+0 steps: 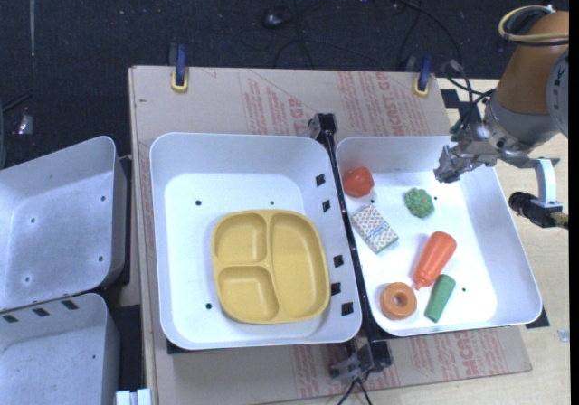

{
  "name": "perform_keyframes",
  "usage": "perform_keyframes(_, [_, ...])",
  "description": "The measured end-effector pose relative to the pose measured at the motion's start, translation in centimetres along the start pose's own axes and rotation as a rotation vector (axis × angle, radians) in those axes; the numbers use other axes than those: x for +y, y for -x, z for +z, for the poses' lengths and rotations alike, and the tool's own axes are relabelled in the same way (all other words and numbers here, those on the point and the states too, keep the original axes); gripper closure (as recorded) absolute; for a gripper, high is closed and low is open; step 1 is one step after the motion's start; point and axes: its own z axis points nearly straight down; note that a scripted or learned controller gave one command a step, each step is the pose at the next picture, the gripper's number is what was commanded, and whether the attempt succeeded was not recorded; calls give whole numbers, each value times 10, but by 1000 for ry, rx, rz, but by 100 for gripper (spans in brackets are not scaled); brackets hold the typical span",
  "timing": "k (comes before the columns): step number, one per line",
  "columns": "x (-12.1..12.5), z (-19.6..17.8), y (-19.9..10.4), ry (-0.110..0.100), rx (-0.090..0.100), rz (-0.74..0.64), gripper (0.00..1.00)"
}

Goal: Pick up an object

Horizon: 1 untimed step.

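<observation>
A: Where is the gripper (450, 168) in the camera view?

B: Over the far right corner of the right bin (507, 240), at the end of the grey arm (534, 87) with its orange band. Whether it is wide or narrow, I cannot tell; it is small and dark against the bin's rim. Nothing shows gripped in it.

A: And what lies in that bin?

B: A red tomato (358, 181) near the far left corner. A green broccoli floret (419, 202) lies just below the gripper, apart from it. A small checkered box (374, 228) lies near the tomato. An orange carrot (434, 258) lies tilted, with a green vegetable piece (440, 297) just beside its lower end. An orange doughnut-shaped ring (398, 300) sits near the front edge.

A: The left bin (181, 213)?

B: It holds a yellow three-compartment tray (270, 265), lying flat.
</observation>
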Motion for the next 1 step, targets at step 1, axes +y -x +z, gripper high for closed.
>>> perform_keyframes(1, [1,-45,5,1,-1,1,100])
